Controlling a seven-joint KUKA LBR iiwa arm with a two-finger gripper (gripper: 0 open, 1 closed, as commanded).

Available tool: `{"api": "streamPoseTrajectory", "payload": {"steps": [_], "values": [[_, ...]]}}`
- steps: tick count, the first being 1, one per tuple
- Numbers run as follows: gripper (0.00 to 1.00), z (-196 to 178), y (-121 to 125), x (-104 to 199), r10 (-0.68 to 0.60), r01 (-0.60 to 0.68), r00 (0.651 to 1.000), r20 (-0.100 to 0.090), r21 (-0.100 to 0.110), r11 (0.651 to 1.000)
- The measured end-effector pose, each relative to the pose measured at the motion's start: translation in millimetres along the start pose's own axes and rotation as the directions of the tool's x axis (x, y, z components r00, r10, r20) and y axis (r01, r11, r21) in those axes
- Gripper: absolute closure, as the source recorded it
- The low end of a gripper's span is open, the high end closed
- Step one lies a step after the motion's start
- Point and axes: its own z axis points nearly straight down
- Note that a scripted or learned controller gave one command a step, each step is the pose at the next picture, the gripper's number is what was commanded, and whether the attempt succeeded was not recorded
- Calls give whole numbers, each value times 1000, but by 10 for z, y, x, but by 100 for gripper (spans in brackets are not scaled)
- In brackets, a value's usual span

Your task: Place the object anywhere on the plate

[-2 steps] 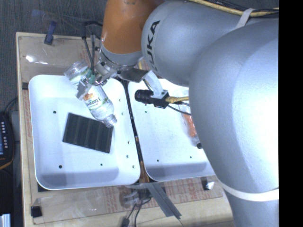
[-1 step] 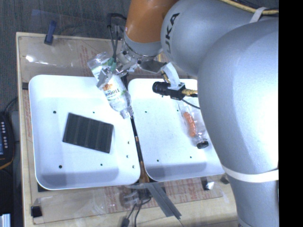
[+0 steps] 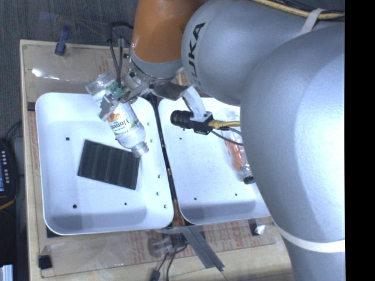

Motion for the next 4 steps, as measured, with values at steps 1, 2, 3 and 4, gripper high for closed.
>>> {"api": "streamPoseTrajectory", "payload": {"steps": [1, 2, 3, 4], "values": [[100, -136, -241, 547, -213, 213, 977, 0, 0, 977], [0, -139, -241, 543, -213, 213, 977, 1, 0, 977], [0, 1129, -882, 1003, -190, 190, 982, -1, 2, 982], [0, 1180, -777, 399, -456, 456, 890, 3, -2, 890]]}}
